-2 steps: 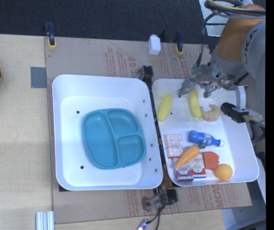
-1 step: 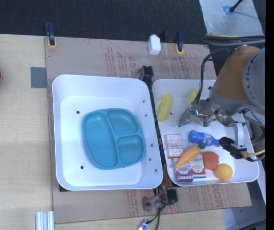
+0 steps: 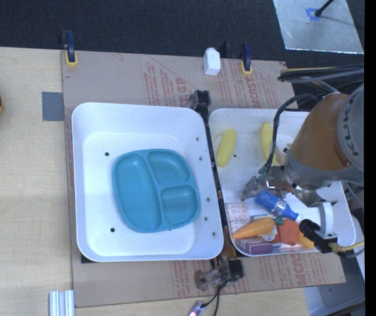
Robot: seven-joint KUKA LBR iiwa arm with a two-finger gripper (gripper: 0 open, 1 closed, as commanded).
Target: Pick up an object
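Observation:
My gripper (image 3: pixel 259 186) hangs low over the middle of the right bin (image 3: pixel 240 120), under the grey and orange arm coming in from the right. A blue bottle-like object (image 3: pixel 274 204) lies right beside it, just below and to its right; whether it is gripped I cannot tell. An orange carrot (image 3: pixel 255 228) lies below that, near the bin's front edge. A yellow corn cob (image 3: pixel 226 147) lies at the bin's left side, and a second yellow piece (image 3: pixel 266 139) sits near the back, partly behind the arm's cable.
The left bin (image 3: pixel 92 176) holds a teal divided plate (image 3: pixel 156 189). Near the right bin's front edge lie a pale printed packet (image 3: pixel 238 214), a purple item (image 3: pixel 261 247) and a red item (image 3: pixel 290 234). Blue clamps (image 3: pixel 70 47) pin the cardboard mat at the back.

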